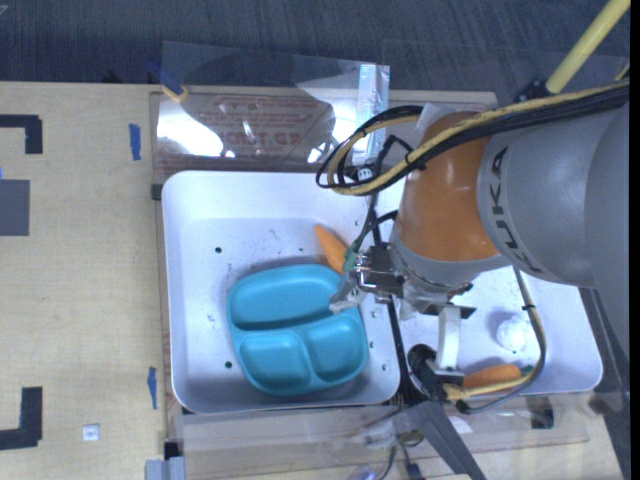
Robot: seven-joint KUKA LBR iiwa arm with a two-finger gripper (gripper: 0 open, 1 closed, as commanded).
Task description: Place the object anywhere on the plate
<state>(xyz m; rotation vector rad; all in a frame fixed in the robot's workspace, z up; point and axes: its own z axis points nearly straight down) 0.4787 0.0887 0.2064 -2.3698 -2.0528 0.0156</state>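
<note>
Blue three-compartment plate [295, 333] sits in left bin [190, 258], toward its near edge. Orange carrot-like object [330, 247] lies just off the plate's far-right corner, by the bin's right wall. Gripper [352, 286] hovers over that corner; grasp state cannot be told. To do well: close squarely across the object, lift clear of the plate rim, release over a compartment.

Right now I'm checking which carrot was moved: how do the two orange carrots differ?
The left carrot lies in the left bin, slanted, just beyond the blue plate; the right carrot lies in the right bin, nearly level. The left carrot sits beside the end effector; the right carrot is partly behind a cable. Both are orange and off the plate.
</note>
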